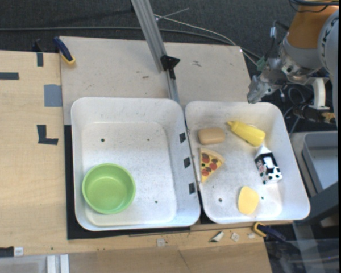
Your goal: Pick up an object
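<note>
One fixed camera looks down at a slant on the pale wooden bench, taking in both shallow white plastic bins (side by side) from moderate height.

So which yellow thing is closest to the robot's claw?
The yellow mustard bottle, lying near the right bin's top edge below the gripper. The flat yellow piece sits far down at the bin's bottom.
</note>
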